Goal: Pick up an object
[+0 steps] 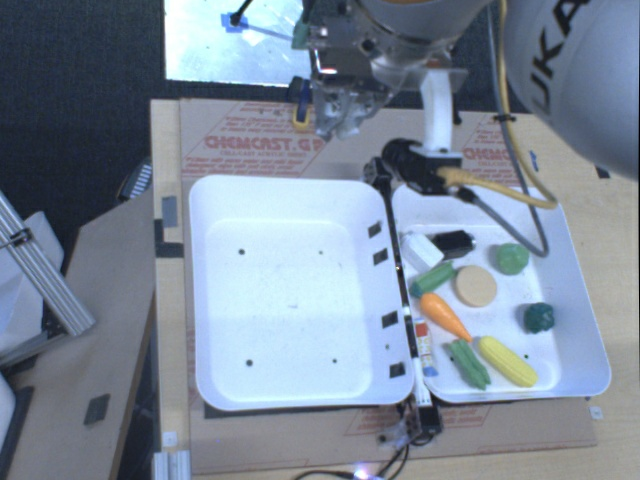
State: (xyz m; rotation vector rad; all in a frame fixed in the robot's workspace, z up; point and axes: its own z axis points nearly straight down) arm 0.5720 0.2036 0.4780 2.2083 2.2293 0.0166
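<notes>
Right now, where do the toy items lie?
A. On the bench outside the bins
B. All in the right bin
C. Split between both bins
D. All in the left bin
B. The corn, carrot, tan disc and the other pieces all sit inside the right bin, while the left bin shows just its bare white floor.

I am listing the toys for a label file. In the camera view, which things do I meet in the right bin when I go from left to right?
Orange carrot → green pea pod → round beige disc → yellow corn cob → light green ball → dark green lump. The white block, black block and green pod at the upper left overlap in order, so I leave them out.
</notes>
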